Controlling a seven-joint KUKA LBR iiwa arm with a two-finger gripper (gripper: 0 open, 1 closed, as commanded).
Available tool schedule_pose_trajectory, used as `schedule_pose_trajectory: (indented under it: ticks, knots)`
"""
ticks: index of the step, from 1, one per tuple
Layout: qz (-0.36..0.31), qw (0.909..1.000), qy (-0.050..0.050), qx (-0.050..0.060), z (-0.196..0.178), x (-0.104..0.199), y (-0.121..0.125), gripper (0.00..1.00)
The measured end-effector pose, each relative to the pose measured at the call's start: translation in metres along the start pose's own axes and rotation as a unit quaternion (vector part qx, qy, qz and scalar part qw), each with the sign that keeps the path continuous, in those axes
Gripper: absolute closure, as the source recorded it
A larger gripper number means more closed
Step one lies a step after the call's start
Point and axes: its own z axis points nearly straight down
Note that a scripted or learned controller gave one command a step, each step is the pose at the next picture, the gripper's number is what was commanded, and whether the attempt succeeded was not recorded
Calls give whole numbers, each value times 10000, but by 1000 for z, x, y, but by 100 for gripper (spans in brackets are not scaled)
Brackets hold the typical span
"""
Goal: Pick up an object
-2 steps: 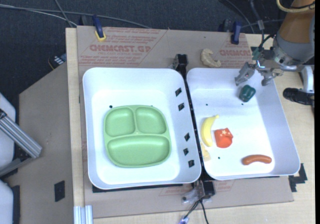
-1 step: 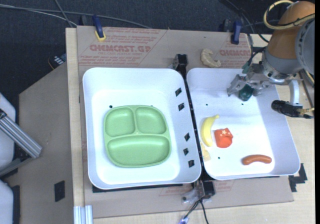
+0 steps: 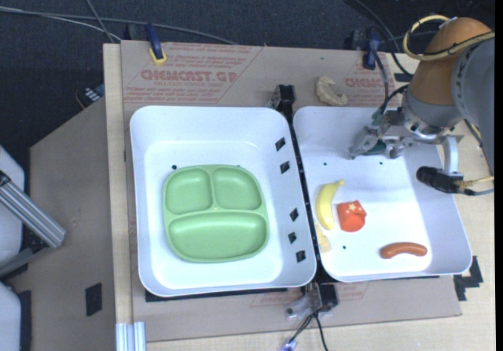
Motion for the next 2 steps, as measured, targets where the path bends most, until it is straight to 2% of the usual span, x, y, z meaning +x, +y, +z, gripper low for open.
schedule_pose_trajectory:
  ticks: [1,2]
  knots:
    - [0,10000,7,43,-12,0,-1,100]
    - [7,10000,-10,-45,-61,3,-8,100]
